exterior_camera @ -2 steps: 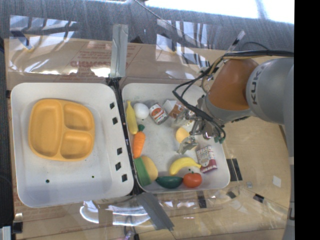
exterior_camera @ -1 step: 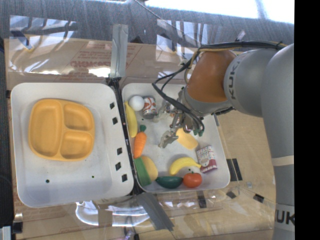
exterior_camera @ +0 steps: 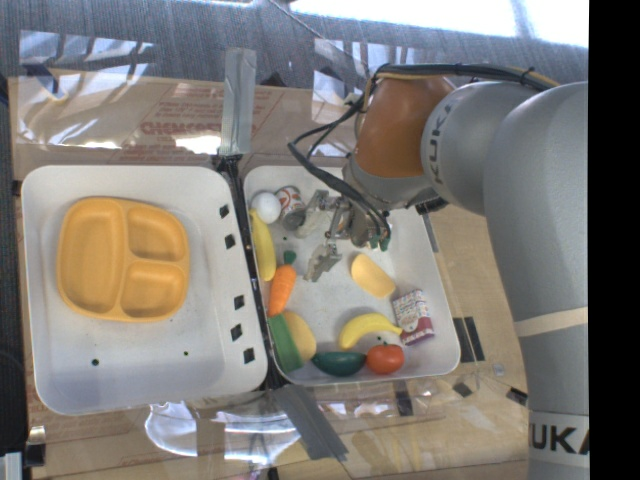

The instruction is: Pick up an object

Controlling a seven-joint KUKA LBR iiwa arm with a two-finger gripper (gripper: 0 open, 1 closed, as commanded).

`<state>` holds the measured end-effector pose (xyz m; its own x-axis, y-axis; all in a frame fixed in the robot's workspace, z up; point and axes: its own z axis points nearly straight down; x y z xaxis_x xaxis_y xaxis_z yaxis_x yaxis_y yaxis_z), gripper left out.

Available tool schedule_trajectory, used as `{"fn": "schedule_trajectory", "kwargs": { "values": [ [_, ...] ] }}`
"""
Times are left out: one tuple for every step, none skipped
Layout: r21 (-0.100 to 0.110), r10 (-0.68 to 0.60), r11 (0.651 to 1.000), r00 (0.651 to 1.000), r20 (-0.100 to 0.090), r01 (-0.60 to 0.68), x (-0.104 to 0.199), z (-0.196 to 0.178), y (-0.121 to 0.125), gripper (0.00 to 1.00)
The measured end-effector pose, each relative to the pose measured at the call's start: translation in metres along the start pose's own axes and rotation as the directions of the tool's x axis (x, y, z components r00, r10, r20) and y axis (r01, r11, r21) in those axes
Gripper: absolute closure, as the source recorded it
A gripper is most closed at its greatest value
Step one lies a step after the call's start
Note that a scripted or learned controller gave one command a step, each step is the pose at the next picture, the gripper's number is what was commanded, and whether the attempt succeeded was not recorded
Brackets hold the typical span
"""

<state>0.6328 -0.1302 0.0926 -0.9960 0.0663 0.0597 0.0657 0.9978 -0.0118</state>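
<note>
I have the jaws (exterior_camera: 335, 238) low in the upper middle of the right bin (exterior_camera: 440, 298), hanging from the grey arm (exterior_camera: 500, 148) with its orange band (exterior_camera: 395, 128). From this slanted view I cannot tell whether they are spread or closed, and I see nothing between them.

Loose objects lie all around. A yellow wedge (exterior_camera: 372, 276) sits just right and below the jaws, apart from them. An orange carrot (exterior_camera: 282, 288) lies to their lower left, with a long yellow piece (exterior_camera: 263, 246) along the bin's left wall above it. A white ball (exterior_camera: 265, 206) and a small red-and-white can (exterior_camera: 289, 200) sit in the upper left corner. Along the near wall I see a banana (exterior_camera: 368, 328), a red tomato (exterior_camera: 385, 358), a dark green piece (exterior_camera: 338, 363), a yellow-green fruit (exterior_camera: 293, 340) and a small red-and-white packet (exterior_camera: 413, 316).

The left bin (exterior_camera: 60, 378) holds a yellow divided tray (exterior_camera: 122, 258). Both bins rest on a bench (exterior_camera: 470, 258) covered in brown cardboard, with tape and clear plastic at the edges.
</note>
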Motion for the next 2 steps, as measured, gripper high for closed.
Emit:
{"fn": "schedule_trajectory", "kwargs": {
  "values": [
    [-0.008, -0.060, 0.998, 0.996, 0.063, 0.061, 0.042, -0.022, 0.030, 0.00],
    [0.005, -0.221, 0.975, 0.973, 0.063, 0.221, 0.064, -0.039, -0.089, 0.00]
  ]
}}
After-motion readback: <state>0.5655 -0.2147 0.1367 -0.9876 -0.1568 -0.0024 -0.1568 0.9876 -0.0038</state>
